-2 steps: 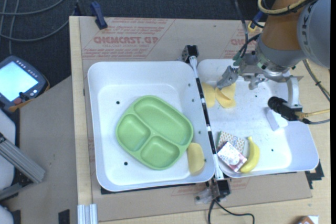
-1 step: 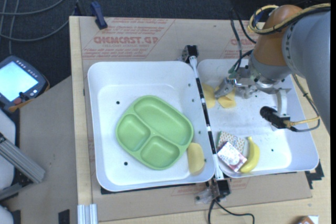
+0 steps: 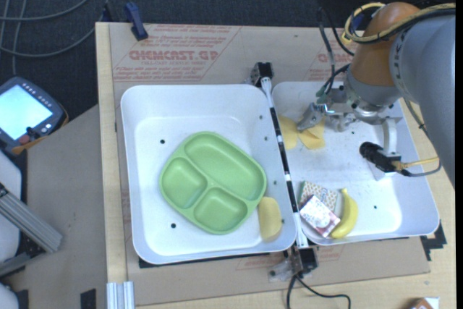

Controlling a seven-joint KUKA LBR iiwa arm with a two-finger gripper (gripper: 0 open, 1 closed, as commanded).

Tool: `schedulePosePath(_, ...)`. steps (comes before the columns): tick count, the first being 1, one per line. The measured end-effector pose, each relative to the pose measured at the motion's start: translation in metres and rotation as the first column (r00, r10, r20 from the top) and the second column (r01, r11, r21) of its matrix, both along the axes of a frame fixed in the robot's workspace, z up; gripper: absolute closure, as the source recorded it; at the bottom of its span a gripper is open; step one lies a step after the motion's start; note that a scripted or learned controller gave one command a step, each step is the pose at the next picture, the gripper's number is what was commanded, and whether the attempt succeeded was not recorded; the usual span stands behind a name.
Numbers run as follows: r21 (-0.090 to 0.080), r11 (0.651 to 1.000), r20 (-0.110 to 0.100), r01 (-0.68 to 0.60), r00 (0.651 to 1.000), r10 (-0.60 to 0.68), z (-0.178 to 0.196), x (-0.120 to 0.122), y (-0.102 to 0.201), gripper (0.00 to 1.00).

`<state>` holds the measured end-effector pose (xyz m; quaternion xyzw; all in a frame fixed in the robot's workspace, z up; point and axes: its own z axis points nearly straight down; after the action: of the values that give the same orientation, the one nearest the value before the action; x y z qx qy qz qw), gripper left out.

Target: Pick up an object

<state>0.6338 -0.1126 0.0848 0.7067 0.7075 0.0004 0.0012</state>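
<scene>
At the near edge of the right bin (image 3: 405,222), a banana (image 3: 346,215) lies touching a small red-and-white packet (image 3: 317,212), and just across the divider a pale yellow lump (image 3: 269,218) rests in the left bin (image 3: 145,155) against the near corner of a green divided plate (image 3: 212,181). Farther back in the right bin, some flat yellow pieces (image 3: 302,135) lie near the divider, and the gripper (image 3: 315,119) hangs just above them, though how its tips are set cannot be told. Beyond both bins, a blue clamp (image 3: 135,20) sits at the bench's (image 3: 202,47) far-left corner.
</scene>
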Motion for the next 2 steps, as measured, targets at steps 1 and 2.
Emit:
schedulePosePath(1,0.002,1.0,-0.003,0.0,1.0,0.0,0.0001,-0.003,0.0155,0.0)
schedulePosePath(2,0.001,1.0,-0.004,0.001,1.0,-0.001,-0.0001,-0.0076,0.0144,0.0)
